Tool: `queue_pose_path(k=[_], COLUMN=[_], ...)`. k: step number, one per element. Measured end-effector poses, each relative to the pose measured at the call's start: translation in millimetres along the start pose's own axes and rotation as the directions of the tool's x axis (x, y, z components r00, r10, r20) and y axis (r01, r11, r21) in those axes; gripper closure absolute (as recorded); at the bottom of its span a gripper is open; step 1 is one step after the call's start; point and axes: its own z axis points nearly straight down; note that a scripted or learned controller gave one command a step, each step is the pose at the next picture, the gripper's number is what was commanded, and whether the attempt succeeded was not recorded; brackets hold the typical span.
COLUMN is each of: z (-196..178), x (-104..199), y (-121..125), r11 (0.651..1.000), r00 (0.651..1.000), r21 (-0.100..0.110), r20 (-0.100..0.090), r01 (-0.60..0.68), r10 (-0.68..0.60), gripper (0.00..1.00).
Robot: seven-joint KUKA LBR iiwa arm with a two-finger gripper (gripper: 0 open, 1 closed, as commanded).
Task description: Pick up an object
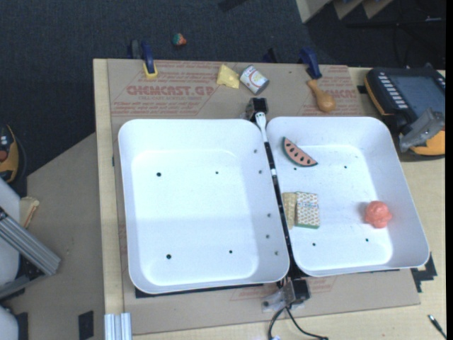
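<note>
Objects for pickup lie in the right bin (396,163): watermelon slice (299,152) near its top left, patterned block (305,210) at its left wall, pink ball (378,214) toward the right; gripper state: cannot tell

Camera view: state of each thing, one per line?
Red-and-green watermelon slice toy: flat, right white bin, far left.
Beige patterned cracker block: flat, by the right bin's left wall.
Pink-red ball: resting, right side.
Yellow wedge: on board behind bins.
</note>
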Motion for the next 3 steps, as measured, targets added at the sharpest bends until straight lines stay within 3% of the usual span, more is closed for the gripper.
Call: queue_pose_path(k=[1,2,3], z=[-16,-119,-112], x=[-5,-25,-80], y=[0,-14,-15], r11=[1.000,1.000,1.000], r00=[1.000,1.000,1.000], r21=[-0.012,-0.022,-0.011], r20=[0.006,0.010,0.009], r01=[-0.006,-0.009,-0.013], r10=[0.006,0.010,0.013], gripper=[1.00,1.00,1.00])
